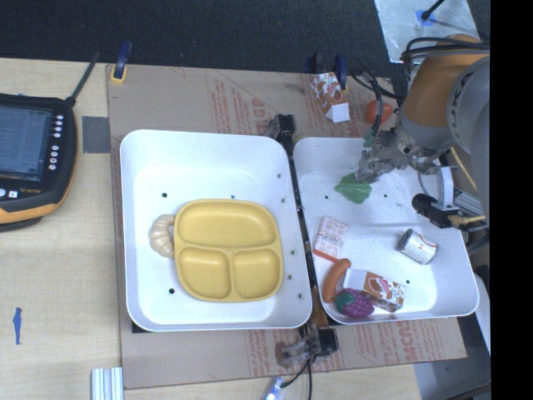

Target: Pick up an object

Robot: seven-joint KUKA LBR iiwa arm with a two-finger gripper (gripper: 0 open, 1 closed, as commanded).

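My gripper (366, 172) reaches down into the back of the right bin (441, 300), directly over a green leafy toy (354, 191). The fingertips touch or nearly touch the green toy's top. Further forward in the same bin lie a pink-and-white packet (331, 236), a silver can (416, 246) on its side, an orange-red sausage (336, 278), a purple grape bunch (355, 304) and a red-and-white box (383, 291).
The left bin (141, 165) holds a yellow divided plate (226, 249) with a beige knobbly toy (161, 234) at its left edge. A small carton (330, 94) stands behind the right bin. A teach pendant (33, 157) lies at far left.
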